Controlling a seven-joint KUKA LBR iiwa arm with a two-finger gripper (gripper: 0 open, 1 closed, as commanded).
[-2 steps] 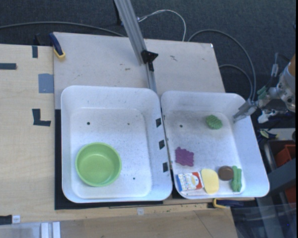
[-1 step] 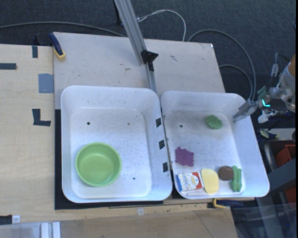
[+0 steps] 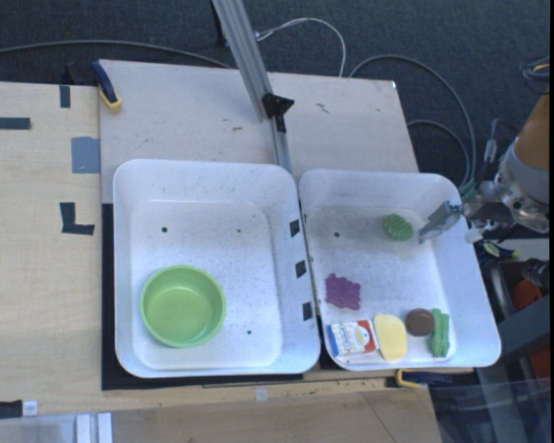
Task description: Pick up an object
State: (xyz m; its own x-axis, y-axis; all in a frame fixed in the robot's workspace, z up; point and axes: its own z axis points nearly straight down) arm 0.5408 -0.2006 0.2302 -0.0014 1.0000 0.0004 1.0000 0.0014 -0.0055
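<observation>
Camera view: gripper point(image 3: 440, 218) sits at the right bin's point(image 3: 462, 275) upper right edge, finger state I can't tell, nothing visibly held; nearest pick is the green lump point(image 3: 398, 227) just to its left, compact, no clear long axis.

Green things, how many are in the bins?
3. A green bowl sits in the left bin. In the right bin, a small green lump lies near the far side, and a green piece sits in the near right corner.

Open floor around purple piece point(image 3: 343, 292)
</observation>
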